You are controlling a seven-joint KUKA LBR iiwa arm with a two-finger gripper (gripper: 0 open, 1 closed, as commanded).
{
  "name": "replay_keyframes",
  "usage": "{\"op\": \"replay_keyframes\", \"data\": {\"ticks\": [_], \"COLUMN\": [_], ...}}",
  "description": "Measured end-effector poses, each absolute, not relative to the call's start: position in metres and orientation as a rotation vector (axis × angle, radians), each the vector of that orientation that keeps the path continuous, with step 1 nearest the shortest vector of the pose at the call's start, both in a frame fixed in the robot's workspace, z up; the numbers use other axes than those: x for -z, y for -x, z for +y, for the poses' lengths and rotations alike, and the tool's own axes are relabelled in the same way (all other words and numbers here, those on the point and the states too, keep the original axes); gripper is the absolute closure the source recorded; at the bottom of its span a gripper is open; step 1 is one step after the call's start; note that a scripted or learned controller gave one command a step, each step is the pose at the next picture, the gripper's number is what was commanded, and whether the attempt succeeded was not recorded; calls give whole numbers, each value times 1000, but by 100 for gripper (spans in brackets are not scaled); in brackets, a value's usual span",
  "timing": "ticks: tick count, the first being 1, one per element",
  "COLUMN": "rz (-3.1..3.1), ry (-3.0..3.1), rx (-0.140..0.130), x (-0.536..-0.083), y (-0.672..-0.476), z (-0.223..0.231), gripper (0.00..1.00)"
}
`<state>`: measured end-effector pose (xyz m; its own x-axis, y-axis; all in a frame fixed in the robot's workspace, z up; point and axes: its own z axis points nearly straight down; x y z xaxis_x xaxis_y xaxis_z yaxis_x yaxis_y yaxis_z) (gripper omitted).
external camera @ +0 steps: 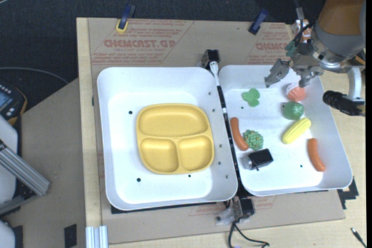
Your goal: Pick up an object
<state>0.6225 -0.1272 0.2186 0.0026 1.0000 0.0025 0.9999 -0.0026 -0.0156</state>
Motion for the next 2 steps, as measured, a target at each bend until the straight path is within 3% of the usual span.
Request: {"op": "replay_keyframes", "data": {"ticks": [1,2], "rz": [-2221,-2216], "ry": [2221,2218], "rx": [-1,-6], "x": [-227,-176], "y": [-625,-618], "z": [-127,-118], "gripper": [0,0]}}
